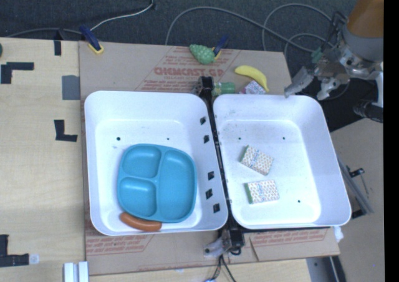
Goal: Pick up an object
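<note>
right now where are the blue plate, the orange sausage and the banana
blue plate [157, 182], camera view, on its centre divider
orange sausage [141, 223], camera view, at mid-length
banana [252, 75], camera view, on the middle of its curve

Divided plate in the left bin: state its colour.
Light blue; the divided plate shows in the camera view.

Camera view, single, fixed: mounted above the cardboard-covered worktop [168, 75], looking down at a slant. Medium distance; frame takes in both shallow white plastic bins [100, 112] whole, dark carpet beyond, grey-and-orange arm [365, 22] entering at upper right.
</note>
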`<state>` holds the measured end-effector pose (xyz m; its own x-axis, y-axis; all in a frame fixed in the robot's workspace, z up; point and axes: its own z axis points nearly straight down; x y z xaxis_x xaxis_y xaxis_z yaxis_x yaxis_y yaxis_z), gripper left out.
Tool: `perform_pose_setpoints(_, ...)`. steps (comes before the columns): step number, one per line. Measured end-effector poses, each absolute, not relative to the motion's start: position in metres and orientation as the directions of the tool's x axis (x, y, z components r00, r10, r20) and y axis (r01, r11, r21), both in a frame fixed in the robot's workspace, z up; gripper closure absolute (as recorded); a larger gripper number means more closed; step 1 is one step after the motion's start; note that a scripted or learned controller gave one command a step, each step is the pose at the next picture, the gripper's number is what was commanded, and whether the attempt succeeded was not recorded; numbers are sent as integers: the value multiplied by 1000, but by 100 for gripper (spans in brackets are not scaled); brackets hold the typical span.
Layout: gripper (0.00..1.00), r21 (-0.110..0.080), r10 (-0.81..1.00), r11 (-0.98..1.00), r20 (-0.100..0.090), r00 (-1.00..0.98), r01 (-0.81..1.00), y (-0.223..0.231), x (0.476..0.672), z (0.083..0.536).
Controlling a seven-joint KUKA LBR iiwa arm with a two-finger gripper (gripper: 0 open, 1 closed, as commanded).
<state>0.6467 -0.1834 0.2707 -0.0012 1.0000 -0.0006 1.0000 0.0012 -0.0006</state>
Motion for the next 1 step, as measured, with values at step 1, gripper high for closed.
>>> perform_pose_setpoints(1,0,-5,1000,2,2,-2,1000,-127,637,170)
